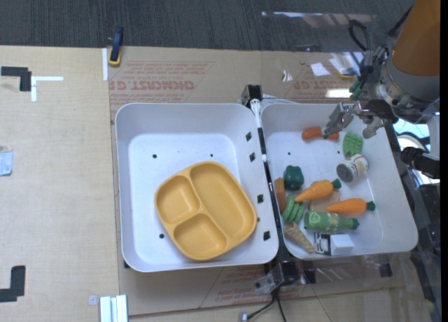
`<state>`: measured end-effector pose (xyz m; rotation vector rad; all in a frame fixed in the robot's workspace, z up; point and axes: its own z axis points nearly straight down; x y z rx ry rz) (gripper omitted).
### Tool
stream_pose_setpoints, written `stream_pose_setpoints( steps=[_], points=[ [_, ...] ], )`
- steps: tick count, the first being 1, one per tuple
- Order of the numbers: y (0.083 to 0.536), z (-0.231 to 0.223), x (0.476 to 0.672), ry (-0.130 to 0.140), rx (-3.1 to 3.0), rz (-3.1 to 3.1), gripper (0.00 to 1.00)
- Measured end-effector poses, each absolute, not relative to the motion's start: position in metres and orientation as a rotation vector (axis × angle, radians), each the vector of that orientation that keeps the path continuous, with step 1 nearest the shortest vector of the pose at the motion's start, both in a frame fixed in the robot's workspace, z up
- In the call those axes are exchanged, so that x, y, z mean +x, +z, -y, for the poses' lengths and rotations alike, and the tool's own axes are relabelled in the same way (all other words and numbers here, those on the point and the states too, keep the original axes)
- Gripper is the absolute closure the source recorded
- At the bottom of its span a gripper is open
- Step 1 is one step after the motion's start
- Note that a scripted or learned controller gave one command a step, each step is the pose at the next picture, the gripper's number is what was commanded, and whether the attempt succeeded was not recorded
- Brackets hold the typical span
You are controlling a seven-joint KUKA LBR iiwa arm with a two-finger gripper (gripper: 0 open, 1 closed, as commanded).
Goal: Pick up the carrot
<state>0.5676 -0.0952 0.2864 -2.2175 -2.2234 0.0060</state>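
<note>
Two carrots (329, 198) lie beside a green-labelled bottle (330, 222), its writing illegible.

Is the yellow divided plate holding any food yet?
Empty: the yellow plate in the left bin shows three bare compartments.

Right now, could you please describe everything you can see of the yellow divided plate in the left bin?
The yellow divided plate looks like smooth matte plastic, roughly rectangular with rounded corners. Raised ridges split it into three compartments: one large one along its upper right side and two smaller ones on its lower left side. It lies flat, right side up and turned at a slant, on the floor of the left bin, toward the bin's front. Nothing lies in it or touches it.
</note>
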Motion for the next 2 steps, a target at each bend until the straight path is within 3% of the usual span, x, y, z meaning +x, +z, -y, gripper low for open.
stream_pose_setpoints(
  steps=[1,2],
  points=[
    [0.207,0.091,0.517,0.007,-2.330,2.104,0.00],
    [0.096,0.099,0.530,-0.002,-2.262,2.183,0.00]
  ],
)
